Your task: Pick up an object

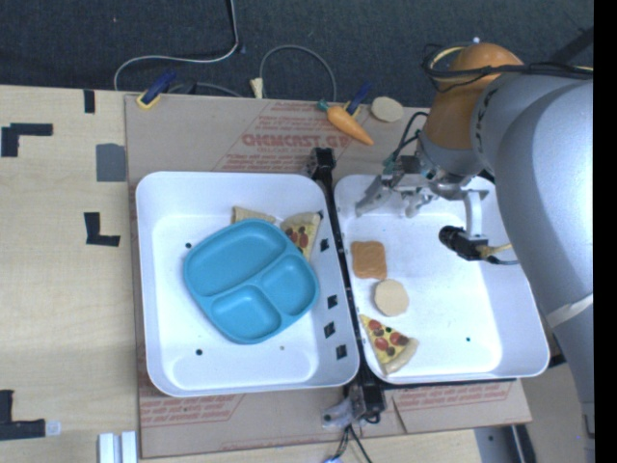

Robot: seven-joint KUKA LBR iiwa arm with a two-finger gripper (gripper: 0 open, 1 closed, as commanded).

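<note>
None of the pick looks done yet: every object in the 2 bins lies flat on a bin floor, so reaching, closing and lifting are all left, as far as I can judge.

The gripper (390, 193) hangs over the far-left corner of the right bin (501, 345), its 2 metal fingers (369, 201) spread apart and released, with nothing between them. Whether the tips touch the bin floor I cannot tell.

Nearest to the gripper, just below it toward the camera, lies a brown toast-like piece (368, 258), then a pale round piece (390, 298) a little further on, and a pizza slice (388, 341) furthest, by the near-left corner. Any of these 3 could serve as the object to take.

To the gripper's left, across the divider, the left bin (159, 287) holds a blue divided plate (251, 280) with another pizza slice (303, 230) at its edge. Beyond the gripper, outside the bins, a toy carrot (349, 124) lies on the cardboard (193, 133).
</note>
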